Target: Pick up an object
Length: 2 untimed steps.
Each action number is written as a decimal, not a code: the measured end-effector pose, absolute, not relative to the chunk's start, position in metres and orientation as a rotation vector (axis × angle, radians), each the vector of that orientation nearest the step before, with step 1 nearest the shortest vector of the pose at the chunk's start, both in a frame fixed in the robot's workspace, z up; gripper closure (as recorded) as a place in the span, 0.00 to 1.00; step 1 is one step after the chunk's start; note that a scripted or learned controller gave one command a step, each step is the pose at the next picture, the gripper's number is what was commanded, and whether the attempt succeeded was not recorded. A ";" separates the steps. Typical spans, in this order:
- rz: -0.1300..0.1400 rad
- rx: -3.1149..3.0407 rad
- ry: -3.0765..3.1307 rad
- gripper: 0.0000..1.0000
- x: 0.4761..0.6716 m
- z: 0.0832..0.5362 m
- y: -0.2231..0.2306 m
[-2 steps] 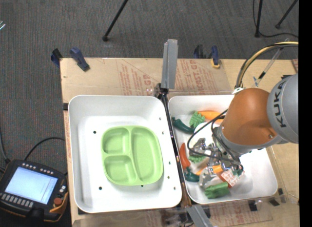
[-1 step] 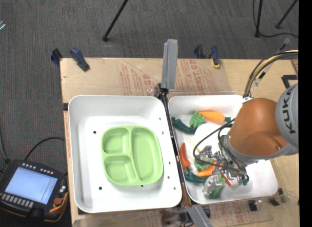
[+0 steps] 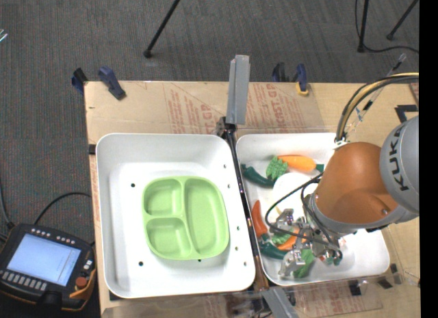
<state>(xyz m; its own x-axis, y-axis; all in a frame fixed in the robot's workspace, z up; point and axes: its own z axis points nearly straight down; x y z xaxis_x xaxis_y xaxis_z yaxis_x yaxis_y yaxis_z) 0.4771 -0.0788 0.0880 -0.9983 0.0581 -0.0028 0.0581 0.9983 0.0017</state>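
Observation:
My gripper hangs low over the front of the right bin, below the orange wrist band. Under and around it lie toy vegetables: a green piece right at its tip, an orange-and-green piece just to its left, and a red pepper by the bin's left wall. Further back lie a carrot with a green top and a dark green vegetable. Whether anything sits between the gripper's tips is hidden by clutter.
The left bin holds a light green divided plate. A grey post stands behind the wall between the bins. A teach pendant lies on the floor at lower left. Tripod legs cross the floor behind the bench.

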 end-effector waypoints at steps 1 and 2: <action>0.002 0.001 3.142 0.00 0.476 0.087 -0.085; 0.002 -0.036 3.143 0.00 0.476 0.087 -0.082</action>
<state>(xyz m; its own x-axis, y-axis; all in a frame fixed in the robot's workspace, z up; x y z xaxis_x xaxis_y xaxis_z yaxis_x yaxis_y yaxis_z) 0.4757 -0.0824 0.0868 -0.9997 -0.0227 0.0014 -0.0227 0.9997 0.0013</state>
